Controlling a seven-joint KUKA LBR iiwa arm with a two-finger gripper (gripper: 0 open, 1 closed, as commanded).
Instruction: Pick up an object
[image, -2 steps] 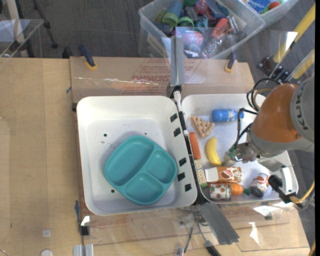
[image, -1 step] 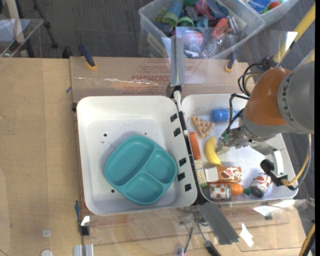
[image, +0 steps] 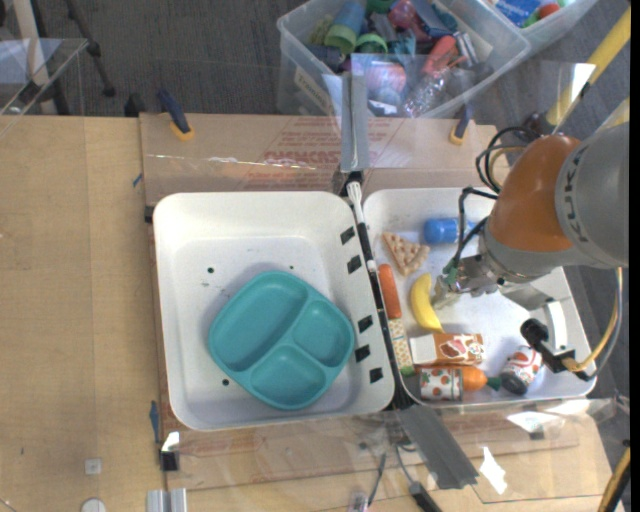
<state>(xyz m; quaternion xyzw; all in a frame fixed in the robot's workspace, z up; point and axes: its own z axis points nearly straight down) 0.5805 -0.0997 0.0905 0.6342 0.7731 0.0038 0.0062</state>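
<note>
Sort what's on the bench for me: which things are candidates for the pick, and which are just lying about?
Candidates, all in the right bin:
banana
pizza slice
blue ball
carrot
small boxes
The gripper is beside the banana.

Lying about:
teal divided plate in the left bin
clear tub of toys behind the bins

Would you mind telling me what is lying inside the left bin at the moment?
The left bin holds a teal divided plate, lying flat towards its front. Its three compartments look bare. Whatever lies beneath the plate is covered.
</note>
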